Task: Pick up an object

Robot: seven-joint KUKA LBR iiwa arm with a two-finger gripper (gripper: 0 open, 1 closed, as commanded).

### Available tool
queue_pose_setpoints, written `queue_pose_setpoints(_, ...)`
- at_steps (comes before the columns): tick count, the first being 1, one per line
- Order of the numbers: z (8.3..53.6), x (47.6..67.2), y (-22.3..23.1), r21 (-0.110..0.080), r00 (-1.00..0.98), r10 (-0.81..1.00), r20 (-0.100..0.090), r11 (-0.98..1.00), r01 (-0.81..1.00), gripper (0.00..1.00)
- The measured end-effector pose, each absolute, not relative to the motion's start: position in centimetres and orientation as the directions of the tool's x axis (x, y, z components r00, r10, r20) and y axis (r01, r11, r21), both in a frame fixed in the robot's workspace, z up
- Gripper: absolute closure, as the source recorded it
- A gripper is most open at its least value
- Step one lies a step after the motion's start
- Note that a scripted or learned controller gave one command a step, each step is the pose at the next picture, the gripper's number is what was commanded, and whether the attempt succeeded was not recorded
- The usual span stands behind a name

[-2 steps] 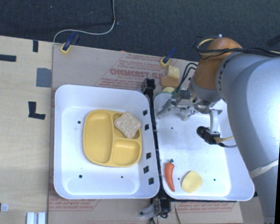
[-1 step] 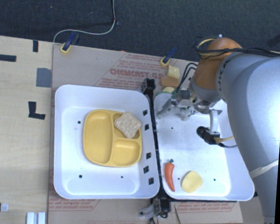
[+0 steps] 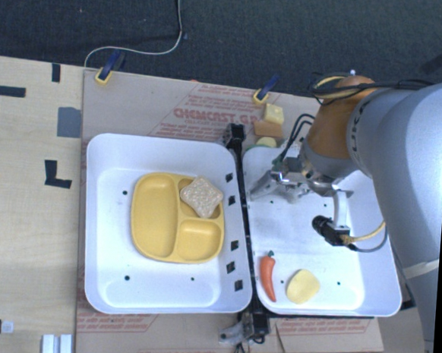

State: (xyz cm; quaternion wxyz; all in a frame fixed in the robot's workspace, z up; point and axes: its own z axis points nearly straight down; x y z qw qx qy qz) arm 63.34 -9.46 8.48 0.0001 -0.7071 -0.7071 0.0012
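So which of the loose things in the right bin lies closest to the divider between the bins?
The orange carrot-shaped toy, against the bin's left wall; the round pale yellow piece sits further right.

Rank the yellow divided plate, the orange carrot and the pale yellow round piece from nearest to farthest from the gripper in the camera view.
From the gripper:
1. Orange carrot, right bin, near the divider.
2. Pale yellow round piece, right bin, beside the carrot; nearly as close.
3. Yellow divided plate, left bin.
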Motion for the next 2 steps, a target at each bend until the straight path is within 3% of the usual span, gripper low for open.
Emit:
queue_pose_setpoints(1, 8.4, 66.9, -9.8, -0.005, -0.004, 1.000, -0.001, 0.004, 1.000, 0.00)
queue_pose_setpoints(2, 10.7, 66.8, -9.5, 0.000, -0.001, 1.000, 0.001, 0.001, 1.000, 0.00)
